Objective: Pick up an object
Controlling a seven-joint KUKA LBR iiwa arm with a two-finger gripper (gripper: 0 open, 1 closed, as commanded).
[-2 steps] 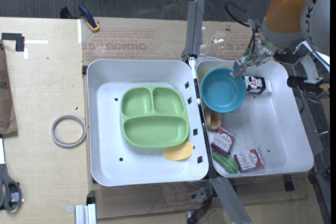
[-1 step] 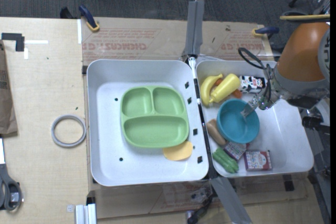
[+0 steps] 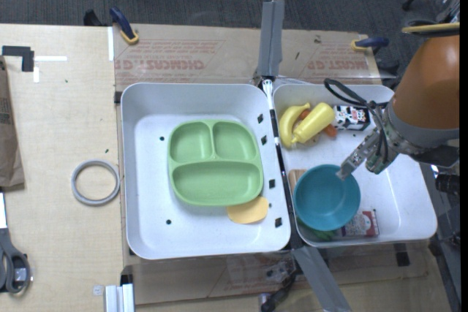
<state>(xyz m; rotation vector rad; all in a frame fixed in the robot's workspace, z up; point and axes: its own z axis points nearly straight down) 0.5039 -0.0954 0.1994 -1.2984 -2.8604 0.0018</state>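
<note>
In the right bin (image 3: 409, 219) a blue bowl (image 3: 325, 201) stands near the front left. My gripper (image 3: 357, 161) hangs low over the bowl's far right rim, and its tip looks to be at or touching that rim. A yellow banana (image 3: 289, 120) and a yellow bottle (image 3: 316, 120) lie together at the back of this bin. A small black-and-white carton (image 3: 352, 116) sits beside them. A flat printed packet (image 3: 363, 224) pokes out from under the bowl at the front.
The left bin (image 3: 139, 179) holds a green divided plate (image 3: 216, 162) and a flat yellow piece (image 3: 247, 212) at its front edge. On the bench to the left lie a grey tape ring (image 3: 95, 181) and scissors (image 3: 11, 270). A black cable (image 3: 344, 93) loops over the right bin's back.
</note>
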